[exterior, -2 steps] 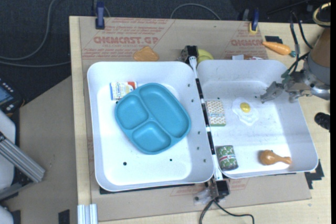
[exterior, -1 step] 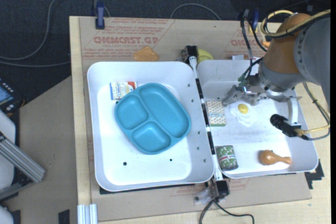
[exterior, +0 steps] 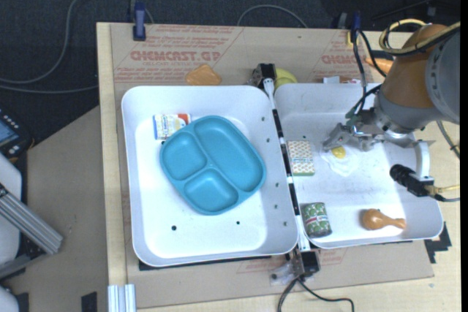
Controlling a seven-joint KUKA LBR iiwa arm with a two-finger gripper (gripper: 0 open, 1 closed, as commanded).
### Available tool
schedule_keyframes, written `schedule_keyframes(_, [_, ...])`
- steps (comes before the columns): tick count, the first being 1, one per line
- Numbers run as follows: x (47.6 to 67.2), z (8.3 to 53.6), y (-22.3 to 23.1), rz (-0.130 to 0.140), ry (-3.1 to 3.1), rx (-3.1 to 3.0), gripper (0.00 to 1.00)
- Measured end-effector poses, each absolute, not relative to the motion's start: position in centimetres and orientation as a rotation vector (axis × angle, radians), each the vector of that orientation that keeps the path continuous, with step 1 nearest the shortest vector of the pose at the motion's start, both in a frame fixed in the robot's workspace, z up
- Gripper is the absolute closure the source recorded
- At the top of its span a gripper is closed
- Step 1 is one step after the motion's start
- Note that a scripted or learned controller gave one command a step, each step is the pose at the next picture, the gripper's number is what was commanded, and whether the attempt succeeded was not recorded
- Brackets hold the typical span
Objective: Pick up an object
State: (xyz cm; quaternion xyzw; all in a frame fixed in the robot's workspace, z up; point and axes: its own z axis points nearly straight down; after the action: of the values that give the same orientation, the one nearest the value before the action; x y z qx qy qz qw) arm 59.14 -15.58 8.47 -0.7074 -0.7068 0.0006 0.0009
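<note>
- Small yellow object (exterior: 337, 152) — it lies on the floor of the right bin (exterior: 322, 102), in the upper middle of that bin, right of frame centre.
- Gripper (exterior: 344, 137): low over the right bin, its tip just above and touching or nearly touching the yellow object; whether it is wide or narrow I cannot tell.
- Arm (exterior: 409, 84) enters from the upper right of the frame, orange band above the wrist.
- Also in the right bin: a patterned packet (exterior: 300, 158) at the left wall, a green can (exterior: 316, 219) at the lower left, an orange toy drumstick (exterior: 380, 220) at the lower right.
- Left bin (exterior: 146, 230): 1 blue plate (exterior: 211, 164) with 3 compartments, and a small carton (exterior: 170, 124) touching its upper left rim.
</note>
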Motion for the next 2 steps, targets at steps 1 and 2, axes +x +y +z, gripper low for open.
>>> schedule_keyframes(1, [59.34, 9.62, -15.52, -0.004, -2.224, -2.224, 1.0])
schedule_keyframes(2, [59.33, 9.59, -15.52, -0.004, -2.224, -2.224, 0.0])
